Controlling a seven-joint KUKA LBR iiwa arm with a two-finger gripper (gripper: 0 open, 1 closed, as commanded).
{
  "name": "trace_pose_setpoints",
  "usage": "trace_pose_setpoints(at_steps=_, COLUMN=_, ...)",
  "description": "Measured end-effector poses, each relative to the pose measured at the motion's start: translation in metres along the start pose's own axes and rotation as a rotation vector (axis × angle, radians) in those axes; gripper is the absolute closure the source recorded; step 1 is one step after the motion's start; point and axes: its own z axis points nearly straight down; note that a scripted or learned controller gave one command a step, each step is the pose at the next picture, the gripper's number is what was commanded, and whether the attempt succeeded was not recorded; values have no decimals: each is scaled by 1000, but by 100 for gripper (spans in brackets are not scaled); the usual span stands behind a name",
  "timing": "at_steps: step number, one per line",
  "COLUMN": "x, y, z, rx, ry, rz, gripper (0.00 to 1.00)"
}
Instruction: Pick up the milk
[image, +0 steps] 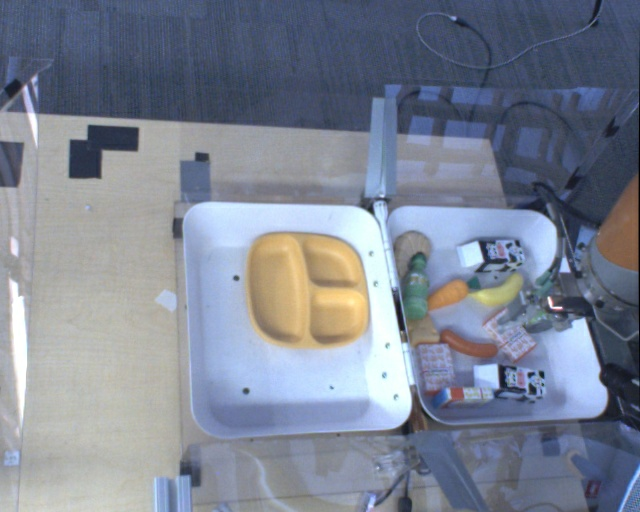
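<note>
Gripper-wise, the two-finger metal claw sits at the right side of the right bin, low over its floor, and whether it is wide or narrow I cannot tell at this size; nothing can be seen held in it. Reading from the left, the shallow white left bin holds one thing, a yellow moulded plastic tray with three compartments, lying near its middle. The shallow white right bin is crowded: along its left wall a round tan wooden piece with a green plastic bottle just below it, then an orange toy carrot, a yellow toy banana, a reddish toy sausage, a red-and-white patterned packet near the front left, and another red-and-white packet just beside the claw. Two small white cartons with black cow patches count as milk: the upper milk carton lies toward the back of the bin, up and to the left of the claw, and the lower milk carton lies at the front wall, below and slightly left of it. Both lie on their sides with the long axis running left to right, so a grasp would likely close across the short width. The two look about equally near; the lower one is hemmed in by the wall.
</note>
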Motion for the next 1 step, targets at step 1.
trace_pose_setpoints(at_steps=1, x=-38, y=22, z=-69, rx=-4, ry=-1, rz=-137, gripper=0)
